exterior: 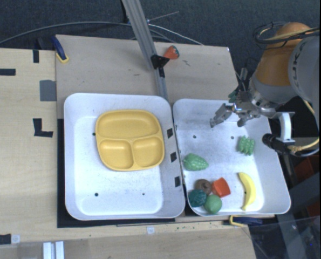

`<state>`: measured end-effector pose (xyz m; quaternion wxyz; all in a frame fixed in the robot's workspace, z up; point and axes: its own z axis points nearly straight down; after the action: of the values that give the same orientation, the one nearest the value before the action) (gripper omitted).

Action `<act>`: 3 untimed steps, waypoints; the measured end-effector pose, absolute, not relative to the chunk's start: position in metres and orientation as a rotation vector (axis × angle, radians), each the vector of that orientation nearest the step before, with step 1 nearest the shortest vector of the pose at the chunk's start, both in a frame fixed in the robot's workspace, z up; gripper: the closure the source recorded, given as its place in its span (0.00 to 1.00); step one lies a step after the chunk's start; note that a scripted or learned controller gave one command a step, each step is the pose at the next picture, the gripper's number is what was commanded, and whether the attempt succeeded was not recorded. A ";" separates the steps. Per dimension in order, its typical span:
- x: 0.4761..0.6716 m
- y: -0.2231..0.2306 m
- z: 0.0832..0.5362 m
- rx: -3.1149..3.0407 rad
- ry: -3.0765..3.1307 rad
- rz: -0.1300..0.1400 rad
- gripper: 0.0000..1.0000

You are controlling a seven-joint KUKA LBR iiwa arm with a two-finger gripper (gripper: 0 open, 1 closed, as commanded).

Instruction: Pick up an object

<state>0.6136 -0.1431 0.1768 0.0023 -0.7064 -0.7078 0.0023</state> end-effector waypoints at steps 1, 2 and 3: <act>0.607 -0.151 0.125 -2.217 -2.219 0.008 0.00; 0.609 -0.150 0.138 -2.216 -2.224 0.003 1.00; 0.613 -0.140 0.195 -2.221 -2.227 -0.005 1.00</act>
<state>0.6125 -0.1399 0.1945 -0.0019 -0.7061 -0.7081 -0.0016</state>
